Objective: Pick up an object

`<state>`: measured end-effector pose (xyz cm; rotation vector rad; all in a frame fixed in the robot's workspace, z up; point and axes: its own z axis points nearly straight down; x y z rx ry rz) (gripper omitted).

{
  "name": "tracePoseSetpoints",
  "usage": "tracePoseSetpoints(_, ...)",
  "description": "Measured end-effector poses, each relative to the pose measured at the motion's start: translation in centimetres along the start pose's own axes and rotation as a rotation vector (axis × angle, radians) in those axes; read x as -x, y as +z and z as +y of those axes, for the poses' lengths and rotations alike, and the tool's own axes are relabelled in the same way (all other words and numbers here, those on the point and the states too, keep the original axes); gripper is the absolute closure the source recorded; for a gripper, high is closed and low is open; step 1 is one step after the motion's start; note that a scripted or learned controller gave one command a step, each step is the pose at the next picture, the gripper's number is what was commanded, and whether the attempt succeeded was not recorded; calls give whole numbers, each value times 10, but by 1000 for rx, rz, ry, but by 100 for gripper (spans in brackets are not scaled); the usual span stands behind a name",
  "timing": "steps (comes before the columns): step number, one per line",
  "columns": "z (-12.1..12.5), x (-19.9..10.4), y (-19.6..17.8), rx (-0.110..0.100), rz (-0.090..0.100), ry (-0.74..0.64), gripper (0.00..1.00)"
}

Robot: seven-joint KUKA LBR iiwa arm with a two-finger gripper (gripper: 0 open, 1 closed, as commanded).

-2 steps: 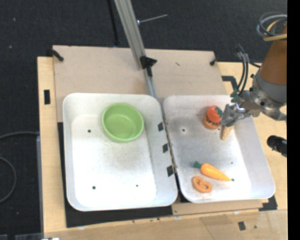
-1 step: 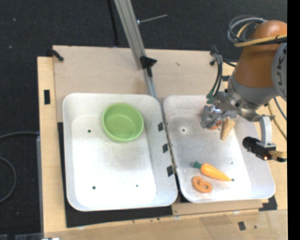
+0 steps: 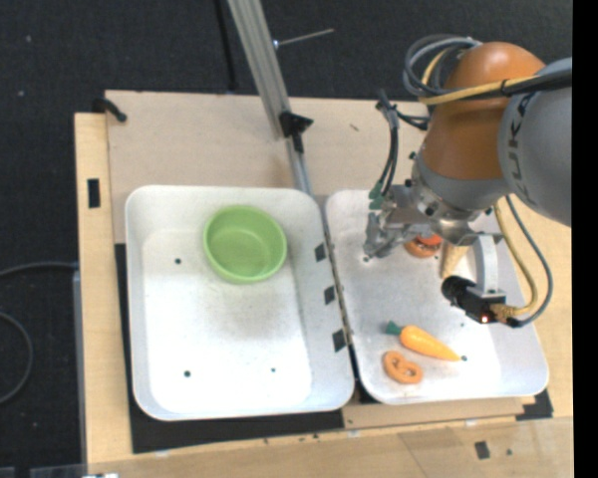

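The arm reaches in over the right bin (image 3: pixel 518 371), its wrist hanging above that bin's far half. The claw (image 3: pixel 379 235) sits low near the bin's far left corner, close to the divide between the two bins. Its state cannot be told from this slant; the parts run together in a dark cluster, and nothing can be seen held in it.

Candidates for picking lie in the right bin. A toy carrot (image 3: pixel 426 343), orange with a green tip, lies on its side toward the near edge, pointing roughly along that edge. Just beside it, nearer the near left corner, sits a small orange slice-shaped piece (image 3: pixel 404 368) lying flat. A further orange object (image 3: pixel 420 246) is partly hidden under the wrist at the far side, too covered to name. A green bowl (image 3: pixel 244 245) stands upright in the far half of the left bin (image 3: pixel 159 366), well apart from the arm.

The carrot looks like light, stiff plastic, probably smooth and apt to roll or squirt out of a pinch. Taking it across its thicker middle, claw set crosswise to its length, seems the safest hold. The flat slice offers little height to grip. The bowl is likely light too, best taken by its rim.
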<state>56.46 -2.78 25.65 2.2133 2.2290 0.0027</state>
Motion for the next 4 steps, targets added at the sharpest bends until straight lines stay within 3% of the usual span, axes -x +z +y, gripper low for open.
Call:
tracePoseSetpoints(2, 19, -112, 19, -1, 0, -1, 100)
tracePoseSetpoints(3, 32, -115, 25, 0, -2, 3, 100)
tracePoseSetpoints(4, 32, -114, 25, -1, -3, 3, 0)
